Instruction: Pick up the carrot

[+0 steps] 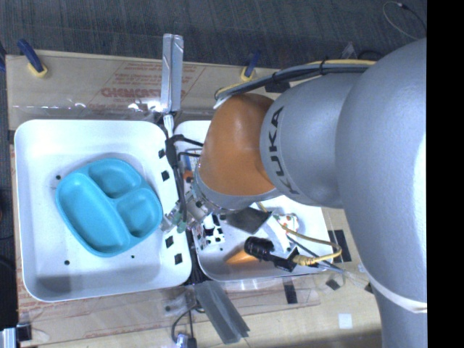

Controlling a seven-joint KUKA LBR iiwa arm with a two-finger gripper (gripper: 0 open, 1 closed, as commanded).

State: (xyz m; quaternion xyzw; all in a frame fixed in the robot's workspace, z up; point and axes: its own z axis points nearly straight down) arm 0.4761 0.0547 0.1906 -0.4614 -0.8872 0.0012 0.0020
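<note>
Your arm [312, 143] hides most of the right bin [217, 263]. You can't make out the gripper under the wrist. The arm runs off the right edge.

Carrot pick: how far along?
Done: the arm has reached in over the right bin. In hand: nothing that can be confirmed; the wrist hides most of that bin, and no carrot can be made out. An orange patch near the bin's front could be it, but that is unclear. The blue divided tray sits in the left bin. Left: confirmed grasp and lift.

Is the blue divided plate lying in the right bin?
No, the blue divided plate lies in the left bin, apart from the arm.
</note>
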